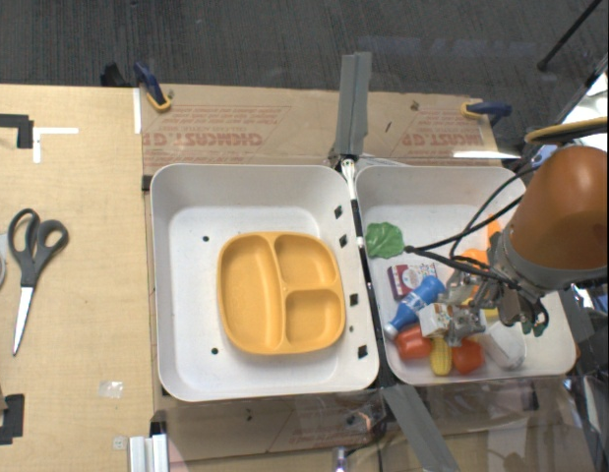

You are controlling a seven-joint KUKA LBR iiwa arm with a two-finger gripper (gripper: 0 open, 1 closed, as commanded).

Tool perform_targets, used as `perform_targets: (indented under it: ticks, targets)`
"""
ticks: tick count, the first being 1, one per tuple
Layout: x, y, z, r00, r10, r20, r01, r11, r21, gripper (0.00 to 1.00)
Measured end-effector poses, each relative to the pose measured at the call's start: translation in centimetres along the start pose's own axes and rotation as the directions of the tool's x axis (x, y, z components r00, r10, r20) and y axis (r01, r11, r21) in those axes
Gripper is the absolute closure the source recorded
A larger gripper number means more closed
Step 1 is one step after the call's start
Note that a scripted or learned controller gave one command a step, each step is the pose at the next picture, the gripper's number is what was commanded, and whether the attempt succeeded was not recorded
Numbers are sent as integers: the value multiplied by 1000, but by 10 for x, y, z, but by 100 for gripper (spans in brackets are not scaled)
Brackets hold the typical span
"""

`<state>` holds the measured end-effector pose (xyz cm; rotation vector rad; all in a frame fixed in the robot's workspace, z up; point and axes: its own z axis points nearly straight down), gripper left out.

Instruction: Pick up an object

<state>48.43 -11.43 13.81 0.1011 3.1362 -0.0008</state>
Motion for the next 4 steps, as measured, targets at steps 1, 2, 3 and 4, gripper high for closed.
perform_targets:
  ticks: [1,2,3,4]
  targets:
    - [-20,-40,23,998,59,34,-59,998,7,100]
    - [-83,-85,42,923,384,-7,-384,923,-20,100]
    - [-79,19,45,835,551,2,-551,835,1,100]
    - [-69,81,-94,529,848,0,-848,529,4,100]
